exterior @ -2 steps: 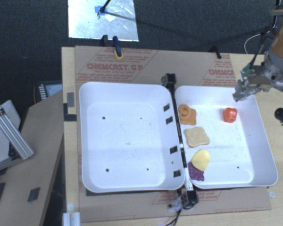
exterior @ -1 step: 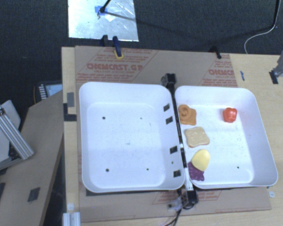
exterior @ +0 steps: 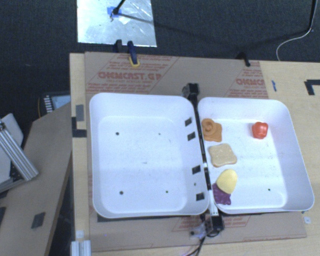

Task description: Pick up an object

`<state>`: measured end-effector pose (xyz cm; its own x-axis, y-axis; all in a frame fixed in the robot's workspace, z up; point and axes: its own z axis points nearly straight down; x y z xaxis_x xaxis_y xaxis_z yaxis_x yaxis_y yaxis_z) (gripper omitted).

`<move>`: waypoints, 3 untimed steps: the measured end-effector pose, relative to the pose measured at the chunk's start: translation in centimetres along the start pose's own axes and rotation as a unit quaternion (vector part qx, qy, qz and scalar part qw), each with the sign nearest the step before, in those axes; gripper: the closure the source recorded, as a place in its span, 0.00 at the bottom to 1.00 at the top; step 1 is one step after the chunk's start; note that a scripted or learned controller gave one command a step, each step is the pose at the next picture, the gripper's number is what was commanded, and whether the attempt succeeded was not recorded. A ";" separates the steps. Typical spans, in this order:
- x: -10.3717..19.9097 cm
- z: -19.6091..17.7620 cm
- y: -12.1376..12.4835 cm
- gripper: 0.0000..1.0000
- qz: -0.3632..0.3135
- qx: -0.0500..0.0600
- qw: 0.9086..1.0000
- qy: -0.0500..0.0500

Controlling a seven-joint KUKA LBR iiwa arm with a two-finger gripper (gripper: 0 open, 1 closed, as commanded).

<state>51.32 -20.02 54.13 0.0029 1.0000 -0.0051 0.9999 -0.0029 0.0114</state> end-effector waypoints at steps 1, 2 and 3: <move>0.2 -0.6 0.3 1.00 -0.005 0.001 1.000 0.001; 10.2 0.6 -0.9 1.00 -0.007 0.005 1.000 0.003; 20.3 7.7 -2.9 1.00 -0.008 0.007 1.000 0.003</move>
<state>48.57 0.27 46.32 -0.0131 0.9999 0.0015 0.9999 0.0131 -0.0030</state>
